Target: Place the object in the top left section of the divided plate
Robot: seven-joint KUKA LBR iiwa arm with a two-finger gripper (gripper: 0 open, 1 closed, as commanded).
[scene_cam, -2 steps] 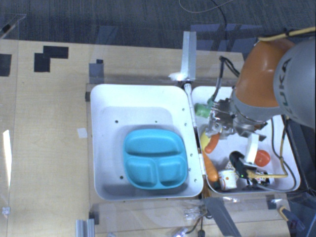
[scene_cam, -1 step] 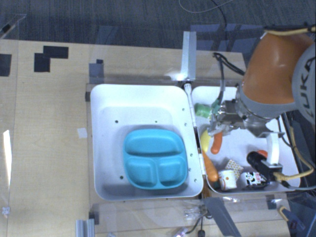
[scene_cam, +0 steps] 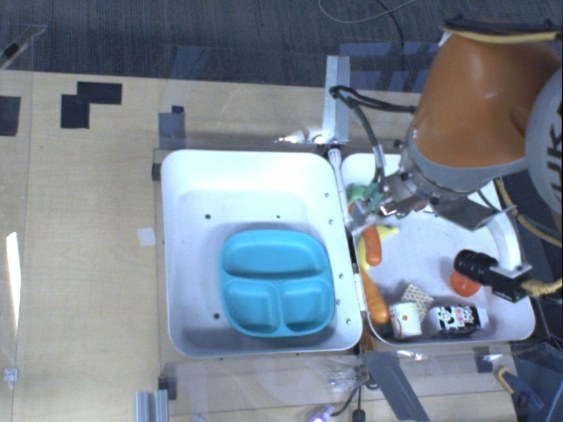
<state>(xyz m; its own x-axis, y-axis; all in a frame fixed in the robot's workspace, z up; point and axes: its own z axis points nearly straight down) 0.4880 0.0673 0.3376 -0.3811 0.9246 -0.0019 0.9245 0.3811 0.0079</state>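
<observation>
The orange-banded arm (scene_cam: 479, 95) looms closest, reaching into the right bin (scene_cam: 515, 323). Its gripper (scene_cam: 380, 202) hangs low at that bin's left edge; whether it has closed on anything is unclear. This looks like the picking step; next comes a lift and carry left. One blue divided plate (scene_cam: 277, 280) sits in the left bin (scene_cam: 189, 236), all three sections bare. Perhaps seven small objects (scene_cam: 374, 246) remain in the right bin.

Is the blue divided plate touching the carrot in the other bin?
Apart. The camera view shows the blue divided plate in the left bin, with the bin walls between it and the carrot.
</observation>
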